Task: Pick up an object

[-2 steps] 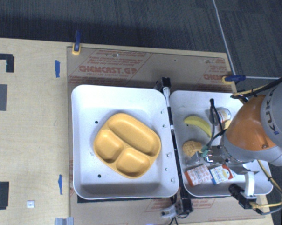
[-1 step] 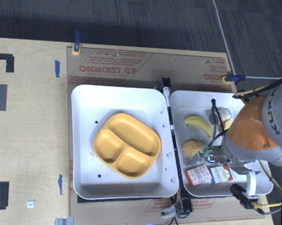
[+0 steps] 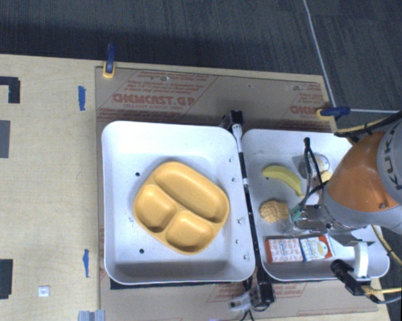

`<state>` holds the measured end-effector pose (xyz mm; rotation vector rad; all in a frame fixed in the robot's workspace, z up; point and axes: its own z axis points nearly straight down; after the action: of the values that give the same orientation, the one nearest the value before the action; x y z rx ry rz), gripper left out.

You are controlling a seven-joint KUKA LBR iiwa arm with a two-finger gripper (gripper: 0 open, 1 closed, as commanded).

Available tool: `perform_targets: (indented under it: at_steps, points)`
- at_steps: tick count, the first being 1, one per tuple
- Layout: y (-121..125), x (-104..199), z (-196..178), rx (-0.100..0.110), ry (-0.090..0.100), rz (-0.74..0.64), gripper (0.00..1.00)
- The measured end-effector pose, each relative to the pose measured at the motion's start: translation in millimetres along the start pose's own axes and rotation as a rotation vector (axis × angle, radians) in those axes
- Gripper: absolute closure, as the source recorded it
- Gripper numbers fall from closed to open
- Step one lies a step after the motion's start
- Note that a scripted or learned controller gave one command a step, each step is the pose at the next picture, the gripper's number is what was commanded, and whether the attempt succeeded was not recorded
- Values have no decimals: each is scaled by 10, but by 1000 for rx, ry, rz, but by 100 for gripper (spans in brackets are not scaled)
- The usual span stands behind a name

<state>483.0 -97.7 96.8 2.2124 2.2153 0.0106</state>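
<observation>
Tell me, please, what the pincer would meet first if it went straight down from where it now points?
Probably the right bin's floor beside the round yellow piece; the pincer looks just right of it, though depth is unclear.

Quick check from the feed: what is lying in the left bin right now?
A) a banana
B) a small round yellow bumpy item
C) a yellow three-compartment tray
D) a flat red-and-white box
C: the yellow three-compartment tray lies alone in the left bin, while the banana, the flat box and the bumpy round item all lie in the right bin.
</observation>
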Motion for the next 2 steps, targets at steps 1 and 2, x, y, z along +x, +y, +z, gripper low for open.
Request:
perform_targets:
  at_steps: [1,2]
  points:
    - [-1,0,1,0,0,0,0]
    - [-30,51,108,10,2,2,0]
